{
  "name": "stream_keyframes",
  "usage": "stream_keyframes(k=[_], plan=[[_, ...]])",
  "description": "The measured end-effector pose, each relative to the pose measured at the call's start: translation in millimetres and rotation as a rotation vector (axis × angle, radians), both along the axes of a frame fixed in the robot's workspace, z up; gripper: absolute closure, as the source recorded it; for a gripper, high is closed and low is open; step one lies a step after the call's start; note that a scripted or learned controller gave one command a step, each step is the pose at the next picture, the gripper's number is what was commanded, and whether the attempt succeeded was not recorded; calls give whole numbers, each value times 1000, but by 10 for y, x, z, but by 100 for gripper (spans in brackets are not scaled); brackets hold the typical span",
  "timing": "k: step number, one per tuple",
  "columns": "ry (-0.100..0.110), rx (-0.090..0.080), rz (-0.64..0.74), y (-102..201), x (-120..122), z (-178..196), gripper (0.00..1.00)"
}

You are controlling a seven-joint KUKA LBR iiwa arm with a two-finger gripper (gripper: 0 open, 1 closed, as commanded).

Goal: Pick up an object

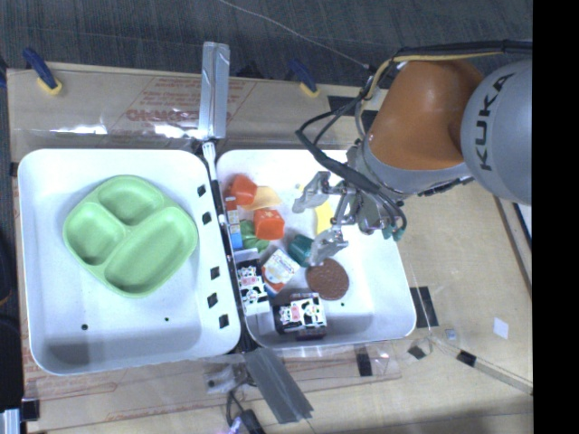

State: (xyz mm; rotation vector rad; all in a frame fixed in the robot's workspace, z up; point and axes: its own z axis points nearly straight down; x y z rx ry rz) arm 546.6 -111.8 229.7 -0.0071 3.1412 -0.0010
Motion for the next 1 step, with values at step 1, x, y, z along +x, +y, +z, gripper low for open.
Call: stream_keyframes(k=[1], plan=[[7,4,152,-633,135,-1159,0]])
